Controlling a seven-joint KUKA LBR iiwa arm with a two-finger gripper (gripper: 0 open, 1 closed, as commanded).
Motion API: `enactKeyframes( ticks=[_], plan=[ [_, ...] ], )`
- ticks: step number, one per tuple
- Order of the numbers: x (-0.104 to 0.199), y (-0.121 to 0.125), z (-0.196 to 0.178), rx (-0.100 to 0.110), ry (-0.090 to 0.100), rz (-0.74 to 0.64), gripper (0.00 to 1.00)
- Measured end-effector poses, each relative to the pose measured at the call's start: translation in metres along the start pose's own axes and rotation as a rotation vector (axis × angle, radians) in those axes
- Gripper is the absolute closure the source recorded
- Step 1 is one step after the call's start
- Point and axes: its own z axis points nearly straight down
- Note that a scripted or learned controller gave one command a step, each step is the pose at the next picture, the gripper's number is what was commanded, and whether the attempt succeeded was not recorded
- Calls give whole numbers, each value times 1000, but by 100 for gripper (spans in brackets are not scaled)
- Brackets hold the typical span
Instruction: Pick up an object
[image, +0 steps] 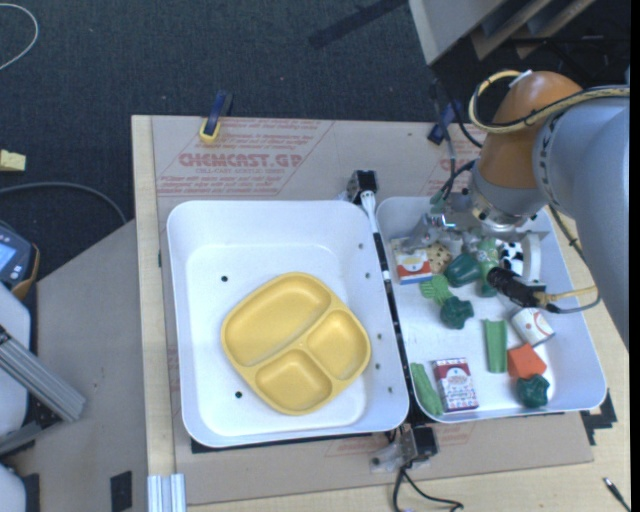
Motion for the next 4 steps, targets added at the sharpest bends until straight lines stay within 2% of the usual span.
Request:
enactKeyframes(
  ticks=[1,3,4],
  plan=[
    [1,4,-16,-13,0,-1,100],
    [-4,8,-135,-9,-6,-1,100],
    [15,-31,-128,5,-3,0,100]
  ],
)
